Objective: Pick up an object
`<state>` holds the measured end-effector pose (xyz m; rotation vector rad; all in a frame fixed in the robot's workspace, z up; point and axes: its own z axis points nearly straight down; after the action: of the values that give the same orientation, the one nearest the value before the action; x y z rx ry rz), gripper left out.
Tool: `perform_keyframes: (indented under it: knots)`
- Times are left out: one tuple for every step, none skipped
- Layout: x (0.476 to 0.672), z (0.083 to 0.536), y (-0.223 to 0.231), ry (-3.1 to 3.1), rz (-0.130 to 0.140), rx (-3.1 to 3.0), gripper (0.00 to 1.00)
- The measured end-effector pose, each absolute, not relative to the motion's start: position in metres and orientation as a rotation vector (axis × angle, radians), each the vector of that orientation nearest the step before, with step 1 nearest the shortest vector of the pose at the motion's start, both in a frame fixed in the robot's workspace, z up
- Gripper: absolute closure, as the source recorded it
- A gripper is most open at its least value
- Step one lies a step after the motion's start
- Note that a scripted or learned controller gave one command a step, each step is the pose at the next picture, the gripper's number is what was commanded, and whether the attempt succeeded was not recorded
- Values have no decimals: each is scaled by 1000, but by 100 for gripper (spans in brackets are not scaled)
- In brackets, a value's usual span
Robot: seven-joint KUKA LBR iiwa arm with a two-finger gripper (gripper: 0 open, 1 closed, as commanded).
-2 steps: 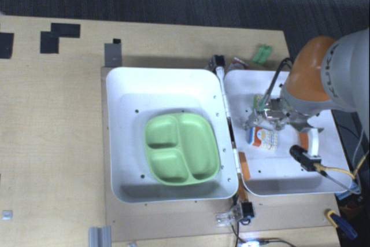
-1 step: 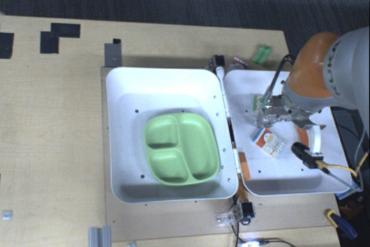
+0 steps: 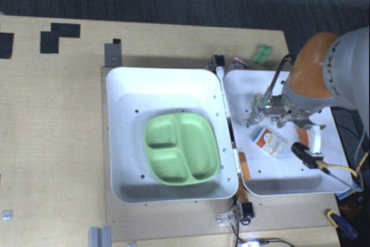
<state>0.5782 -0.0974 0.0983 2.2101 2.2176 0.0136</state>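
Grey arm's two-finger gripper (image 3: 261, 114) over right shallow white bin (image 3: 277, 185), grip state indeterminate, small orange-and-white card packet (image 3: 269, 142) just beside it, pale green divided plastic tray (image 3: 181, 147) mid left white bin (image 3: 124, 124), bare margins all round.

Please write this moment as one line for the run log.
arm: over right bin | gripper: above small card, nothing seen held | left bin: green divided tray
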Motion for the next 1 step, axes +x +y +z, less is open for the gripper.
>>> perform_keyframes:
  knots:
    - [580,109,-96,2218,18,2206,100]
